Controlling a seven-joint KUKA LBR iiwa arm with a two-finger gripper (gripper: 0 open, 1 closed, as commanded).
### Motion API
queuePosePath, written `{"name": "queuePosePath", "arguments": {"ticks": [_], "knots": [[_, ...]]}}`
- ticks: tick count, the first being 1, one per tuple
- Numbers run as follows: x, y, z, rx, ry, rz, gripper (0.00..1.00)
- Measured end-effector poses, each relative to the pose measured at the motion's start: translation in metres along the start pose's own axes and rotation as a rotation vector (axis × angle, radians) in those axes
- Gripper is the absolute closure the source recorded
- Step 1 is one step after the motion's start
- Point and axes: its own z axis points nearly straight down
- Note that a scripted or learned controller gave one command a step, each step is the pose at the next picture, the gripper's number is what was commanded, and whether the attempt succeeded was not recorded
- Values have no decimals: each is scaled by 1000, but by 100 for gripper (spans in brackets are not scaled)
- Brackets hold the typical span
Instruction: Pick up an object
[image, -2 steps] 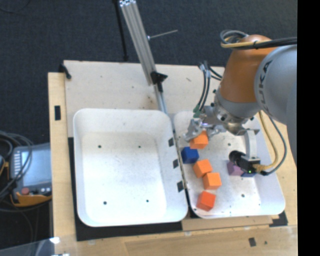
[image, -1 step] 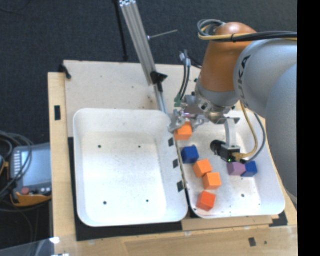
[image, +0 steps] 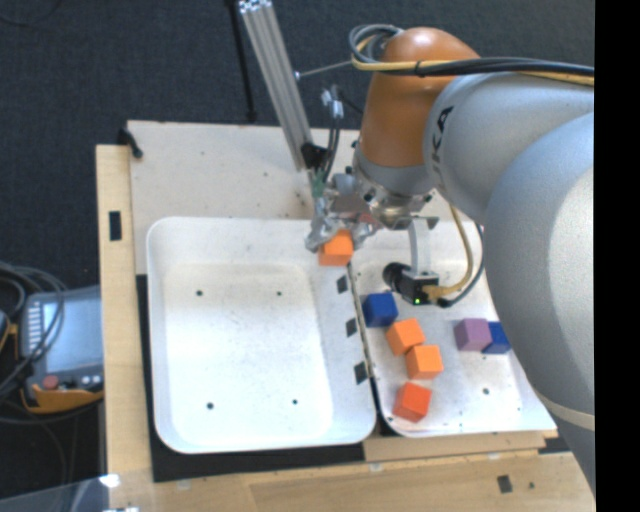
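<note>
The grey arm with its orange band (image: 405, 95) reached in from three o'clock and hung over the far end of the divide between the two white bins. Its tool (image: 338, 232) sat at about twelve o'clock of the scene's centre, and an orange block (image: 337, 249) showed between its fingers, gripped at the top and lifted above the rims where the bins met.

The left bin (image: 170, 300) lay at nine o'clock of the tool's position, its speckled floor bare white. The right bin (image: 480, 400) lay toward four o'clock and carried the loose pieces. A blue cube (image: 379, 309) sat nearest the divide, with an orange cube (image: 405, 335) just beside it at five o'clock. A second orange cube (image: 424, 361) touched or nearly touched that one, again at five o'clock. A red-orange cube (image: 412, 401) rested near the bin's front rim, at six o'clock of the group. Off at three o'clock of these, a purple cube (image: 472, 333) stood against a smaller blue block (image: 496, 339).

The pale bench (image: 115, 300) framed both bins, and a grey pendant (image: 60, 345) lay beyond its nine o'clock edge.
</note>
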Motion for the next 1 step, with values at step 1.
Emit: {"name": "queuePosePath", "arguments": {"ticks": [1], "knots": [[-1, 0, -1, 0, -2, -3, 0]]}}
